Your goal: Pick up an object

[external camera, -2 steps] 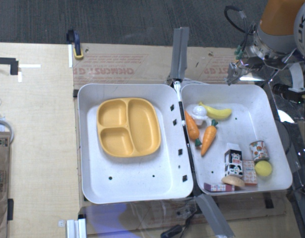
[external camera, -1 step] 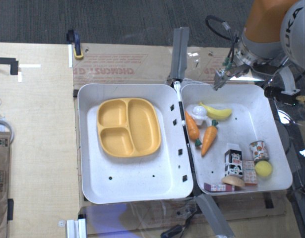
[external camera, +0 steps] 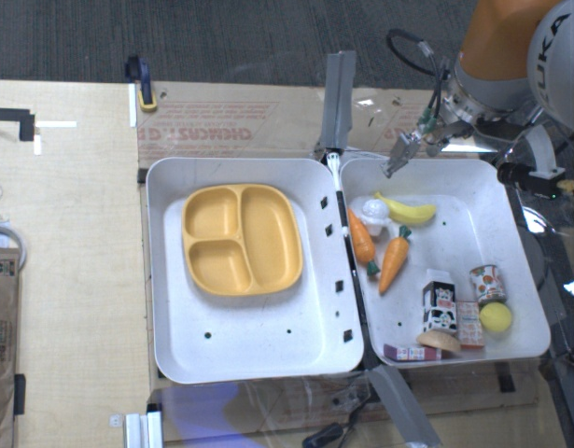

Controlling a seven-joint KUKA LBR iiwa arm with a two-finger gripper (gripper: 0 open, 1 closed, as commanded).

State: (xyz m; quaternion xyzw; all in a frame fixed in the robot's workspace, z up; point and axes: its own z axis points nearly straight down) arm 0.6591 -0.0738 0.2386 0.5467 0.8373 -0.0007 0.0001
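Observation:
The right bin (external camera: pixel 520 250) holds a yellow banana (external camera: pixel 405 211), a small white object (external camera: pixel 373 212) and two orange carrots (external camera: pixel 361 239) (external camera: pixel 393 261) near its left side. My gripper (external camera: pixel 400 157) hangs over the bin's far left corner, above and just behind the banana, with nothing seen in it. The grey arm with its orange band (external camera: pixel 511 17) comes in from the upper right.
At the right bin's near right lie a cow-print carton (external camera: pixel 440 306), a small can (external camera: pixel 487 283), a yellow ball (external camera: pixel 496 317), a pink box (external camera: pixel 469 325) and a tan piece (external camera: pixel 439 341). In the left bin (external camera: pixel 175 334) sits a yellow divided plate (external camera: pixel 242 239). A grey post (external camera: pixel 338 101) stands between the bins.

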